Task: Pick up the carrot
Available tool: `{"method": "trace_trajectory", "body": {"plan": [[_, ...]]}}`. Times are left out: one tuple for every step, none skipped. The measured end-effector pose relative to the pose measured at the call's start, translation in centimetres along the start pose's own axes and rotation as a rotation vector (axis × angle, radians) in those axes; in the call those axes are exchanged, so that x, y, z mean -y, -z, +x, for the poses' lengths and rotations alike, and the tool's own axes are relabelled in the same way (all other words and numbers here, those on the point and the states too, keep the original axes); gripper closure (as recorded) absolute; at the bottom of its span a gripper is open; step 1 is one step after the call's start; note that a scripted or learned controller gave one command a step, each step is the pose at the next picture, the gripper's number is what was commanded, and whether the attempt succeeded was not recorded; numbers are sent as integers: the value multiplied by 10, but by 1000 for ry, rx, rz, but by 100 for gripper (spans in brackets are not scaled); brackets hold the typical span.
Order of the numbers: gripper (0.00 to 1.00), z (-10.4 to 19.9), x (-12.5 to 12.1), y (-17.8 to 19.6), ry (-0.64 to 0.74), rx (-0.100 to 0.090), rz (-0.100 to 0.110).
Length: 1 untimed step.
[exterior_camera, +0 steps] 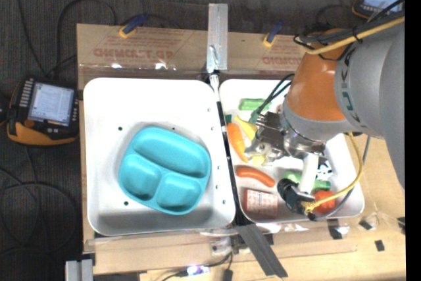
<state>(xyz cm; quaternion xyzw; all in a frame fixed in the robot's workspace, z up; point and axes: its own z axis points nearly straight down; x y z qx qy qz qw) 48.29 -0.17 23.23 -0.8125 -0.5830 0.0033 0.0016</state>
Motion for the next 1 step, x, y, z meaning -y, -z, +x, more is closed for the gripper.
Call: {"method": "trace_trajectory", "body": {"plan": [[100,-2,-23,-16,456,0,-2]]}}
